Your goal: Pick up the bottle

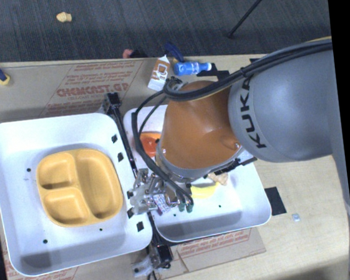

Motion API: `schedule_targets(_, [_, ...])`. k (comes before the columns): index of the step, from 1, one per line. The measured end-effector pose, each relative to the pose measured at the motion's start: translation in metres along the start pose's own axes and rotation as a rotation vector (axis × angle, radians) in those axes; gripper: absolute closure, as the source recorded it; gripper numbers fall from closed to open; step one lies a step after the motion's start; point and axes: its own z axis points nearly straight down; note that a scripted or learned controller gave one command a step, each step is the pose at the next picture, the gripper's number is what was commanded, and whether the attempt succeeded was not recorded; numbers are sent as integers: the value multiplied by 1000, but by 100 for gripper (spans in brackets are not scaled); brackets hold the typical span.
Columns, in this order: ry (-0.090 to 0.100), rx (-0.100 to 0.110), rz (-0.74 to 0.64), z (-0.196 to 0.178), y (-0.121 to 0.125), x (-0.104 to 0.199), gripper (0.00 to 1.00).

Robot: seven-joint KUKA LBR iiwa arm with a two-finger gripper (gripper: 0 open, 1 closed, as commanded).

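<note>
Big and grey, the robot arm [290, 104] with its wide orange band [199, 130] sits closest to the camera and covers most of the right white bin [255, 205]. It has to hang low like that so its claw can reach things on the bin floor.

Where is the bottle? I cannot pick it out for sure. It is most likely in the right bin, under the arm, because that is where the arm is reaching. A bit of something orange [149, 144] peeks out at the arm's left edge, and a pale yellow thing [204, 190] shows just below the orange band. Either one might be part of the bottle — or not.

The claw [160, 200] hangs at the left side of the right bin, close to the wall between the two bins. It looks like a tangle of small metal parts, and I cannot tell if it is wide or pinched, or if anything is in it.

Black cables [137, 125] loop beside the arm to feed the claw.

The left white bin [8, 161] holds a yellow plastic tray with three sections [79, 185]. It lies flat in the middle, well away from the claw.

Both bins rest on a sheet of brown cardboard [87, 86] on the bench. A small blue clamp [190, 68] sits at the far edge.
</note>
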Motion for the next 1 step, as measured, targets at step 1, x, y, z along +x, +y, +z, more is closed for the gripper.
schedule_targets(1, [-4, 0, -324, 0, 29, 2, 100])
